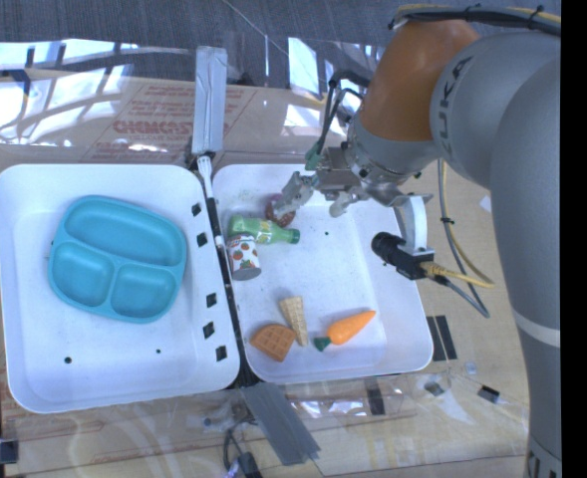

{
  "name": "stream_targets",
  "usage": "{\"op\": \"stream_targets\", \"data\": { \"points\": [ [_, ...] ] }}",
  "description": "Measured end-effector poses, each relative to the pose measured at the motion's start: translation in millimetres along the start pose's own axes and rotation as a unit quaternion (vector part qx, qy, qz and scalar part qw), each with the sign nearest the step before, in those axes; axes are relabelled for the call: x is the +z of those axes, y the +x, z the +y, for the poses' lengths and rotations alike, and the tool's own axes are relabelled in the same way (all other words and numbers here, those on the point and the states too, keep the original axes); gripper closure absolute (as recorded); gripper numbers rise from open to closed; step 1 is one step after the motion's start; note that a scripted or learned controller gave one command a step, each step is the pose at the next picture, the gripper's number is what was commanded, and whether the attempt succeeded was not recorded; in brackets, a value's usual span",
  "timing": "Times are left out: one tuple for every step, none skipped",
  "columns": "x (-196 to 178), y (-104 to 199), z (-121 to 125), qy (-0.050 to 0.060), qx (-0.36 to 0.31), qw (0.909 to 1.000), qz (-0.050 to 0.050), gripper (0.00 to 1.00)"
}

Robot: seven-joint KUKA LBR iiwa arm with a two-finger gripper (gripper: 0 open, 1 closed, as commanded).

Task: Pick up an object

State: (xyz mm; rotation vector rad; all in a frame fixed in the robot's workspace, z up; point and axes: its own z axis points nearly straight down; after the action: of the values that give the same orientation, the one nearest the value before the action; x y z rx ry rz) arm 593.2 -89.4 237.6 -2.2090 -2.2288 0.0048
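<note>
The hand (pixel 315 195) hangs with fingers spread apart over the right bin (pixel 398 287), one fingertip near a small reddish object (pixel 278 208) beside the green bottle (pixel 261 231).

In the right bin (pixel 398 317), bare floor lies open at the centre, while the bottle (pixel 263 231), can (pixel 244 257), cone (pixel 294 319), waffle (pixel 273 342) and carrot (pixel 349 328) crowd its left and near sides.
</note>
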Motion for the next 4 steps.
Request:
{"op": "stream_targets", "data": {
  "points": [
    [104,-7,42,0.005,-0.001,1.0000,0.000,0.00],
    [88,-7,45,0.000,-0.003,1.0000,0.000,1.00],
    [88,-7,45,0.000,-0.003,1.0000,0.000,0.00],
    [78,-7,45,0.000,-0.005,1.0000,0.000,1.00]
  ]
}}
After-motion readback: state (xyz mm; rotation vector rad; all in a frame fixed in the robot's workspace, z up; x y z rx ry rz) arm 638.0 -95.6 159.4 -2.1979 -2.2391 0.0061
